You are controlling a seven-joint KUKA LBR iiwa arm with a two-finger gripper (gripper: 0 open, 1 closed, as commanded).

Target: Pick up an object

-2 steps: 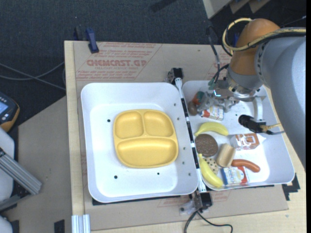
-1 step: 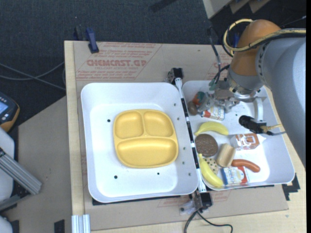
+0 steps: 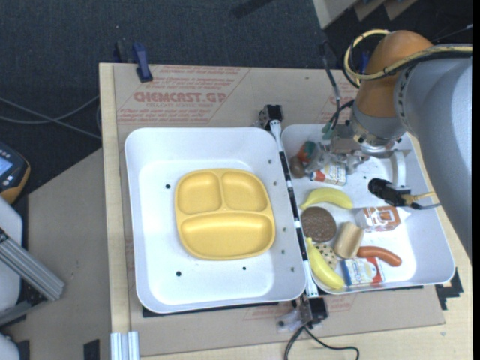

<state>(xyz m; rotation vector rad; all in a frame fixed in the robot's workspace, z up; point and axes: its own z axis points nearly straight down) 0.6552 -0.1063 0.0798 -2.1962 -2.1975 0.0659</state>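
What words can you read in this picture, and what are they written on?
"CHEMCAST GP", in red letters, on the brown board under the white bins.
Smaller red lines above and below it: too blurred to read.
Labels on the small food packages in the right bin: too small to read.

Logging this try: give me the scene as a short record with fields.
left bin: holds a yellow three-compartment plastic plate
right bin: two yellow toy bananas, brown round patty, red toy sausage, small packets
arm: grey with orange band, over the right bin's far end
pincer: low among far-end items; grasp unclear
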